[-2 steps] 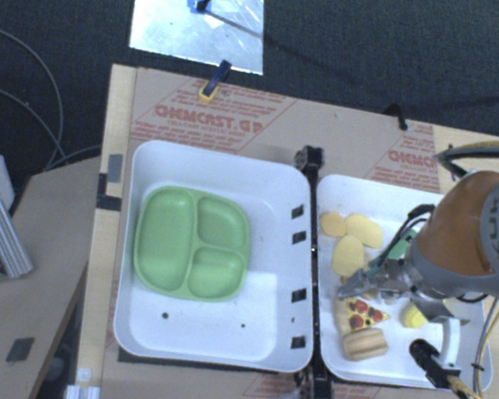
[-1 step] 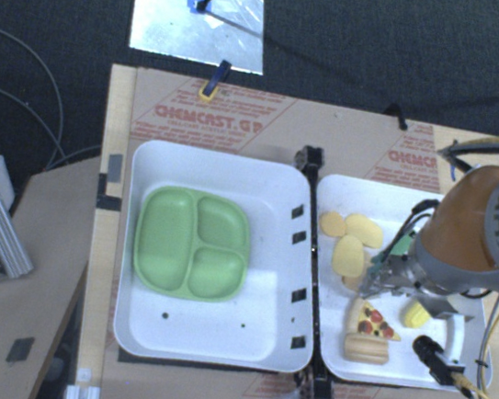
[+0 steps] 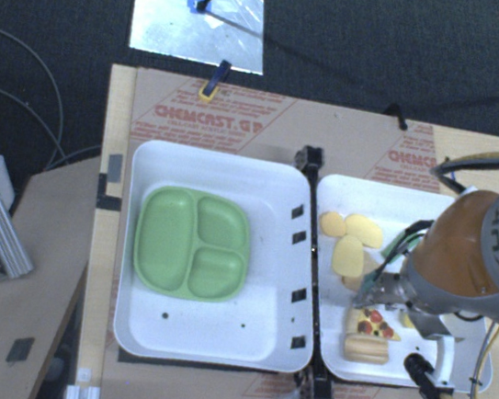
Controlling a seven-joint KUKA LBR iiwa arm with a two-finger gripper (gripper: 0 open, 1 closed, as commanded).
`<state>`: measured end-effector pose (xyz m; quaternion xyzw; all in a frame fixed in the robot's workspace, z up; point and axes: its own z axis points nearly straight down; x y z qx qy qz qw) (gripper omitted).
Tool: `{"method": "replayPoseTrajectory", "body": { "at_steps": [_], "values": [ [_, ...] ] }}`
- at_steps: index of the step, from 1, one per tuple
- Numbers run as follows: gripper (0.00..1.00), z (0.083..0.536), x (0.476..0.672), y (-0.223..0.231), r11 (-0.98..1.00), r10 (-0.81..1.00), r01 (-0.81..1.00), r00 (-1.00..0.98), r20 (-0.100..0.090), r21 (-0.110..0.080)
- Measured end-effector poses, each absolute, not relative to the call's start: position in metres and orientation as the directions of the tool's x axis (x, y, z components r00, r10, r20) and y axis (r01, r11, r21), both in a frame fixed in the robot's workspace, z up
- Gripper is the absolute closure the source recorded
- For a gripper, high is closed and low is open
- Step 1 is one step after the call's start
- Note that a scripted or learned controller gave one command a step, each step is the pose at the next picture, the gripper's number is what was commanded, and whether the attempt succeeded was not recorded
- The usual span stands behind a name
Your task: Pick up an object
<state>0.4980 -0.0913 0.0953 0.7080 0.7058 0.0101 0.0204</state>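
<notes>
Arm (image 3: 464, 259): nearest the lens, its grey body and orange band hang over the right bin (image 3: 319, 358), reaching in from the right.
Gripper (image 3: 375, 292): down among the food toys; whether it is parted or closed cannot be told.
Progress: judged early; nothing is seen lifted, so the grasp and lift remain.
Pizza slice (image 3: 377, 326): small, flat, red and yellow, just below the gripper, the likely target.
Bread roll (image 3: 365, 349): tan, lying beside the slice.
Yellow pieces (image 3: 350, 242): three rounded lumps clustered together.
Green plate (image 3: 193, 243): sectioned, lying in the left bin (image 3: 227, 165).
</notes>
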Motion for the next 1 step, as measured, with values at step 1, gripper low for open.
{"method": "replayPoseTrajectory", "body": {
  "at_steps": [1],
  "values": [
    [1.00, 0.1896, 0.5195, -0.0431, 0.009, 1.000, 1.000, -0.009, 0.000, 0.010]
  ]
}}
